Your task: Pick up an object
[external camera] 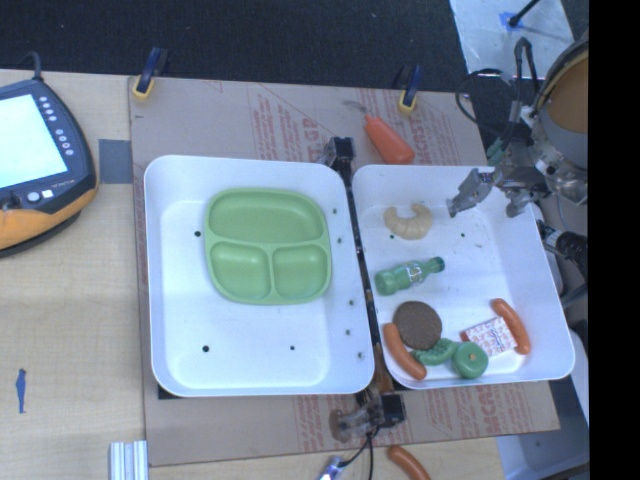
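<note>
Reaching in from the right, pincer (pixel 490 193) spread and bare above the right bin (pixel 535 268).

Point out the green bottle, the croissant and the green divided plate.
green bottle (pixel 407 275), camera view, middle of its body.
croissant (pixel 410 221), camera view, centre of its curve.
green divided plate (pixel 265 216), camera view, floor of its large upper compartment.

text: none legible | cardboard sheet (pixel 300 128): faint red print, unreadable | red-white packet (pixel 488 337): print too small
</note>
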Tool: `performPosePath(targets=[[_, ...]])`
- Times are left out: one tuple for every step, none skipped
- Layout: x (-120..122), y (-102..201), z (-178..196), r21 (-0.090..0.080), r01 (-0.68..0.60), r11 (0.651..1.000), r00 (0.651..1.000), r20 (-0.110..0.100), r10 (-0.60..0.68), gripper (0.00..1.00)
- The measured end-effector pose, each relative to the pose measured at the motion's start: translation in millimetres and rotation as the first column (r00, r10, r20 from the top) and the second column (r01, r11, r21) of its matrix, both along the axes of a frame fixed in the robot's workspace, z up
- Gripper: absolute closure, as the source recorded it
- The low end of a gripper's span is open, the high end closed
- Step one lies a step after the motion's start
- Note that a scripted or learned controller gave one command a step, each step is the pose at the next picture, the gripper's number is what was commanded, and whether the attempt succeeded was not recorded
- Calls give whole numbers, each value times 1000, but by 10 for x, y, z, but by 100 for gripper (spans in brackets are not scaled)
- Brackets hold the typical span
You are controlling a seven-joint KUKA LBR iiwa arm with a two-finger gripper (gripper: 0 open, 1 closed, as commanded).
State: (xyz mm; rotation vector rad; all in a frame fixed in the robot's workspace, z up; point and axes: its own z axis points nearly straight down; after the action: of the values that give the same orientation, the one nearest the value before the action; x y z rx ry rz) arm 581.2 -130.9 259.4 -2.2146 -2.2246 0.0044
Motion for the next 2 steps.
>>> performPosePath(targets=[[-672,327,-1484,0,-1,1000,1000,-3,1,0],[216,92,-1680,0,1,1000,1000,0,-1,0]])
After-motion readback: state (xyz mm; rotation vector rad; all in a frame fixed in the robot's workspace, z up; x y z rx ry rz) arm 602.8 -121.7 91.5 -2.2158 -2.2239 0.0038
